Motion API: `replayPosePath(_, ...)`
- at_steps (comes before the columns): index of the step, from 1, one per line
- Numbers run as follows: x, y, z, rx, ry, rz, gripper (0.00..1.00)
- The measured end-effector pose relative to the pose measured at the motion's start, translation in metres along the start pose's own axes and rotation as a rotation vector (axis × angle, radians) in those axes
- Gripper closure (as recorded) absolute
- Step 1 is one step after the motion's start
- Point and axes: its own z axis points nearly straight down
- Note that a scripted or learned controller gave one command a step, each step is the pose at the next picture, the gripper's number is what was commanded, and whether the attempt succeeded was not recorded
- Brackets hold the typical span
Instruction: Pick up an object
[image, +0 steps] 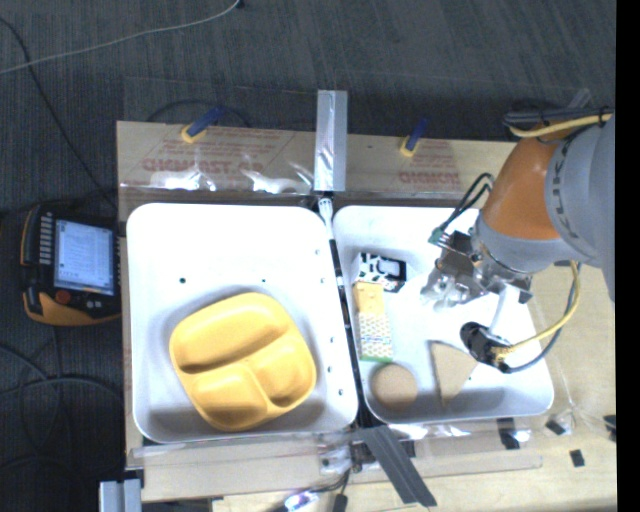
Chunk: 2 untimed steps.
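1. The gripper (452, 283) is seen low in the right bin (520, 395); whether it is spread or pressed together cannot be told.
2. The nearest thing — a narrow box (375, 320) — lies to its left in the view, long axis running up and down the picture.
3. A round puck (393, 383) is set just below the box.
4. A black-and-white item (384, 268) is printed, but no writing can be read.
5. A yellow tray (243, 358) lies in the left bin (160, 240) — well apart.

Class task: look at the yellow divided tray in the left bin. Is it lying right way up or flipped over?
Right way up. The yellow tray lies flat on the left bin's floor, its compartments facing the camera, their dividing ridges visible.
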Motion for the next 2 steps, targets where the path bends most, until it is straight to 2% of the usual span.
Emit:
replayPosePath(1, 0.000, 0.000, 0.000, 0.000, 0.000, 0.000, 0.00)
replayPosePath(2, 0.051, -0.015, -0.001, 0.001, -0.001, 0.002, 0.00)
